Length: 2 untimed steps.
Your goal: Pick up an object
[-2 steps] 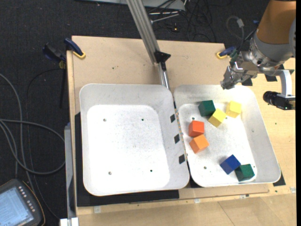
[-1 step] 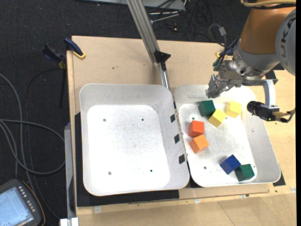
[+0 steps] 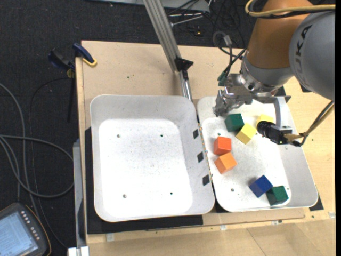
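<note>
My gripper (image 3: pixel 224 109) hangs over the back left part of the right bin (image 3: pixel 298 169), just left of and behind a green block (image 3: pixel 234 122). Nothing shows between its fingers. A yellow block (image 3: pixel 245 134) lies beside the green one. Two orange blocks sit near the bin's left side, one (image 3: pixel 222 145) behind the other (image 3: pixel 226 162). A blue block (image 3: pixel 260 186) and a dark green block (image 3: pixel 277 194) rest near the front right corner.
The left bin (image 3: pixel 106 143) stands beside the right one. A metal pole (image 3: pixel 165 36) slants down to the bench behind the bins. A black cylindrical fitting (image 3: pixel 269 132) juts over the right bin. A blue clamp (image 3: pixel 80 52) grips the bench's back left corner.
</note>
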{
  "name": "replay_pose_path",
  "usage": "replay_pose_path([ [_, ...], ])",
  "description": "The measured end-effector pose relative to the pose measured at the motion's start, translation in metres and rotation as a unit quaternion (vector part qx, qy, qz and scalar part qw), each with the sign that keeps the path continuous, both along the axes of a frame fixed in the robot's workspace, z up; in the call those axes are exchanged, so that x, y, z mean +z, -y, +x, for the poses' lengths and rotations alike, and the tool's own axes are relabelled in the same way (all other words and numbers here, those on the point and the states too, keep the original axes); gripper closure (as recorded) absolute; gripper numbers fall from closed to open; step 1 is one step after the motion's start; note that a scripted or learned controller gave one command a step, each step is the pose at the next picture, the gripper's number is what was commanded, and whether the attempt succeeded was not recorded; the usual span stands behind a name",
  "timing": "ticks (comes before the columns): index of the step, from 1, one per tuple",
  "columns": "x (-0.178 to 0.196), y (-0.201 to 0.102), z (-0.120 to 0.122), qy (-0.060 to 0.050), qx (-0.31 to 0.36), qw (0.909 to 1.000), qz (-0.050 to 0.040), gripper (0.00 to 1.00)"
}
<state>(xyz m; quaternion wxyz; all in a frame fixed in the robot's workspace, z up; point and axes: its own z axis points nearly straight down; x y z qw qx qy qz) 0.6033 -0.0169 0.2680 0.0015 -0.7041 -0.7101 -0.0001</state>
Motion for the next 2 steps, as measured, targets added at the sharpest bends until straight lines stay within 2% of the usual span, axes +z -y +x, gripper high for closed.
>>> replay_pose_path([
  [1,-0.002,-0.042,-0.021,0.000,-0.001,1.0000,-0.0003,1.00],
  [2,-0.022,-0.082,-0.041,-0.001,-0.001,1.0000,-0.0005,1.00],
])
